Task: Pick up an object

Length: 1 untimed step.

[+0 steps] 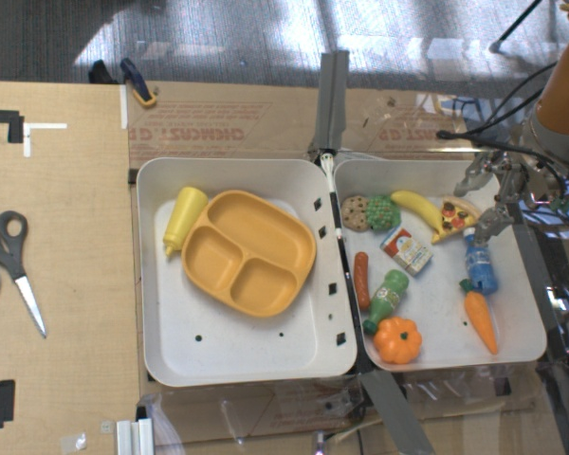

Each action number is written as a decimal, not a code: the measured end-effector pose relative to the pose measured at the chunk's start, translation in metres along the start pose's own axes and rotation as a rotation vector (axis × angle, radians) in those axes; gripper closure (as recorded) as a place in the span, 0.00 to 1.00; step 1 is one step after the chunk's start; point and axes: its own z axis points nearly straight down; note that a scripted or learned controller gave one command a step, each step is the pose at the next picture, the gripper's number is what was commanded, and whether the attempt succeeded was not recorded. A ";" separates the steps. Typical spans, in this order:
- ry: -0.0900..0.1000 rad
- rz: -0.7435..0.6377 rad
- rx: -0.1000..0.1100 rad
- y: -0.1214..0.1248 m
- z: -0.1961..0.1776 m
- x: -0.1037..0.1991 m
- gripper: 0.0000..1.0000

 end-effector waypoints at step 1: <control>-0.002 0.119 0.001 -0.025 0.110 0.036 0.00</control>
